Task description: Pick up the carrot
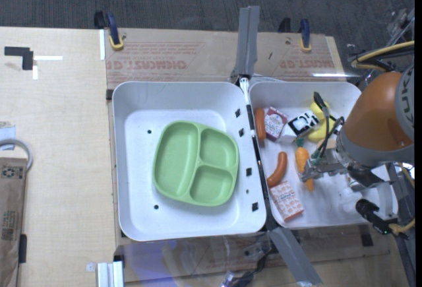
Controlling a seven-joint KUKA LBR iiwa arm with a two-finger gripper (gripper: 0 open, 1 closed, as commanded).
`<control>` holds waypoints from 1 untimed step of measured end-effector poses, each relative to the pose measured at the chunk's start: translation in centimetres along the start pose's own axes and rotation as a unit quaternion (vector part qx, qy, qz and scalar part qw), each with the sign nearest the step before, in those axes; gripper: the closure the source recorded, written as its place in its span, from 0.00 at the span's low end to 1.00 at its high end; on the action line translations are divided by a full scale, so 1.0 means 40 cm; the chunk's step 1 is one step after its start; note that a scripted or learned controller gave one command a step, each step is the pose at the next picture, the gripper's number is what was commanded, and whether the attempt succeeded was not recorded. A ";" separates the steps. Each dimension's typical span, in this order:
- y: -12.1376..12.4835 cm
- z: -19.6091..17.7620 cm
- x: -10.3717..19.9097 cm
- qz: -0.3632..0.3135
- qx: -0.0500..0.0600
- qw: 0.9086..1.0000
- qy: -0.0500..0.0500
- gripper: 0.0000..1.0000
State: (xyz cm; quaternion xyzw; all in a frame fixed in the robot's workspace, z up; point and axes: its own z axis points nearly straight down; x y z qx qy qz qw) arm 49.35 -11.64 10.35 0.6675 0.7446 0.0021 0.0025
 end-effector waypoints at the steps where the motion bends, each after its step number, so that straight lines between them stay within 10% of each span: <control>1: 0.214 -0.217 0.175 0.113 0.005 0.994 -0.001 1.00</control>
